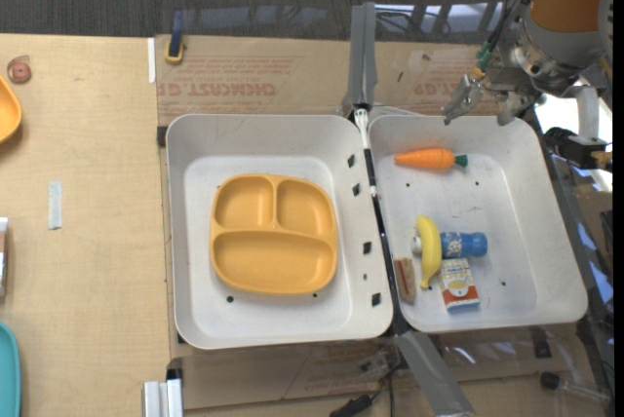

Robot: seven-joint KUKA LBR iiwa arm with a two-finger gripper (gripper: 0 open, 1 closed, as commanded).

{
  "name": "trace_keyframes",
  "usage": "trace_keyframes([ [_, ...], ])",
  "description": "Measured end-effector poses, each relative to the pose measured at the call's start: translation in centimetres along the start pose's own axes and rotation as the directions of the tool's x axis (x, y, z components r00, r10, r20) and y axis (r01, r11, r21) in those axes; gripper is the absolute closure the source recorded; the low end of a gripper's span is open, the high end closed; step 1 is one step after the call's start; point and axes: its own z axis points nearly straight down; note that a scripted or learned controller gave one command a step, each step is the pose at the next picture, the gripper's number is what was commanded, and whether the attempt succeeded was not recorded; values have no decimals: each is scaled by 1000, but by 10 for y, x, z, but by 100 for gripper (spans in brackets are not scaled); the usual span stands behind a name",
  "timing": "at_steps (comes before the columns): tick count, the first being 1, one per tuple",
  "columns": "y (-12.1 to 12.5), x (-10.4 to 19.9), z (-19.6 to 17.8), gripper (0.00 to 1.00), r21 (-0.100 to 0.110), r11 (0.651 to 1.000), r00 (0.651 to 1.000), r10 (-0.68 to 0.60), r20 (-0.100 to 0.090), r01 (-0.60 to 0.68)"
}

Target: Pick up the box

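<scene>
While arm hovers above right bin's (546, 171) far rim, jaws spread wide, empty; box (459, 287) well apart.

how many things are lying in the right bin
5: carrot near the far wall; banana mid-bin, blue bottle beside it; box near the front; brown bar by the left wall.

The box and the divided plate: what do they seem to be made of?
The box looks like printed cardboard, a small carton with flat faces and sharp folded edges, though the print is too small to read. The divided plate looks like moulded yellow-orange plastic, smooth with a soft sheen and rounded rims.
</scene>
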Motion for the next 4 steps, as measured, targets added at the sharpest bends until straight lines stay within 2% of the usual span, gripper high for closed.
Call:
trace_keyframes([
  [1, -67, 38, 67, 0, 1, 998, 998, -62, -1, 62],
  [2, -136, 11, 138, 0, 0, 978, 978, -209, -1, 209],
  [3, -166, 8, 167, 0, 0, 968, 968, -252, -1, 252],
  [4, -165, 11, 166, 0, -2, 968, 968, -250, -1, 250],
])
